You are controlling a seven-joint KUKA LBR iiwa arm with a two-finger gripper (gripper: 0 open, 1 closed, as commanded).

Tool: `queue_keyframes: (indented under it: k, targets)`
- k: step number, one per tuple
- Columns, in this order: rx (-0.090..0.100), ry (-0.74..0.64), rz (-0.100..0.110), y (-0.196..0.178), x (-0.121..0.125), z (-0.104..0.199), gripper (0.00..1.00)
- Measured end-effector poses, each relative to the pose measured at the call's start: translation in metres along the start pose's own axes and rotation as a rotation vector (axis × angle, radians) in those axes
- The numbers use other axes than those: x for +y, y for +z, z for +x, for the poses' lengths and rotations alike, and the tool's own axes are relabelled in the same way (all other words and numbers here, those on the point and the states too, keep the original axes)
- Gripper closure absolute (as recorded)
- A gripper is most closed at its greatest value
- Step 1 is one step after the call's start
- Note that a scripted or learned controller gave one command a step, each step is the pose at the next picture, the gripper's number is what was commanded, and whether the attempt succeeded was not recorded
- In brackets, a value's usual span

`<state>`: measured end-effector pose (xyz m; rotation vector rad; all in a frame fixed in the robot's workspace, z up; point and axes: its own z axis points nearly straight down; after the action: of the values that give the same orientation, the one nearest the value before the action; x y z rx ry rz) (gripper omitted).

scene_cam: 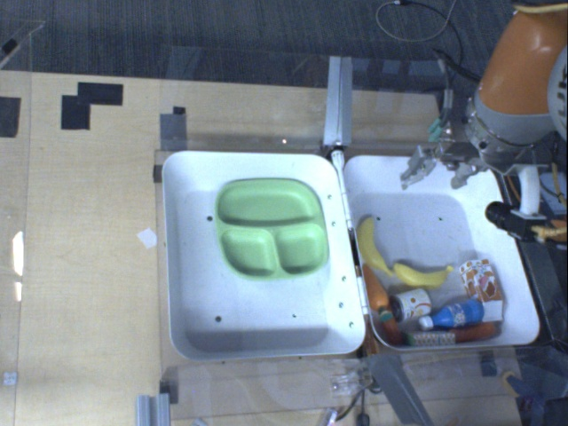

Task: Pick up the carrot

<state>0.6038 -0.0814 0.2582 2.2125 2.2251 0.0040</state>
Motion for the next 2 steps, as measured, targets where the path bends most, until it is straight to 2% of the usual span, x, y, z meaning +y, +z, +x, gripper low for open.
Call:
queue_keyframes:
  k: [1,2]
  targets:
    - [0.001,0.269,-0.001,-0.064,-0.018,0.065,0.00]
    - [0.000,0.630,0.004,0.061,-0.059,0.063,0.00]
